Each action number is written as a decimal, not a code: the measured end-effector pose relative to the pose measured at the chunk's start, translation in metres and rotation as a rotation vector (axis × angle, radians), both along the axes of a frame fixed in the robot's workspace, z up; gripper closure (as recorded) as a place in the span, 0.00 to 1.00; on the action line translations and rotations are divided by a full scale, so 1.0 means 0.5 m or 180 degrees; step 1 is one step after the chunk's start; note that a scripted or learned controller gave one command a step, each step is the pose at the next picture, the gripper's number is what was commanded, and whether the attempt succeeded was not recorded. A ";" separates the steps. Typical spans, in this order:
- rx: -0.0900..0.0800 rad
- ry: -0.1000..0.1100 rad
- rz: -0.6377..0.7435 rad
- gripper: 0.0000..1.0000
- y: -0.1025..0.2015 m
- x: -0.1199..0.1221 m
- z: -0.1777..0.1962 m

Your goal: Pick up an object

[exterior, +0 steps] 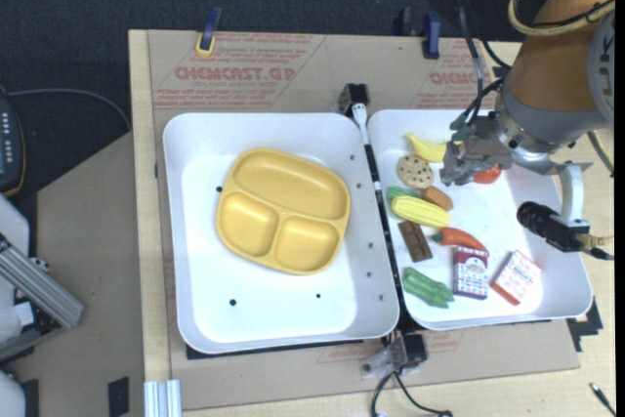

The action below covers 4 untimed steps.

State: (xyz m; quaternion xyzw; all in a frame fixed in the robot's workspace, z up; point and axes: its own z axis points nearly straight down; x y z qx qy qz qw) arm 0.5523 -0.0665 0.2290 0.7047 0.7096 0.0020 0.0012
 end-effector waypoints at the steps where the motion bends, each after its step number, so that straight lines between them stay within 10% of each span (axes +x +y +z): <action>1: 0.0002 0.0003 0.0001 1.00 0.104 0.031 0.015; 3: 0.0003 0.0001 -0.0003 1.00 0.303 0.108 0.008; 4: -0.0005 0.0004 -0.0015 1.00 0.299 0.125 0.010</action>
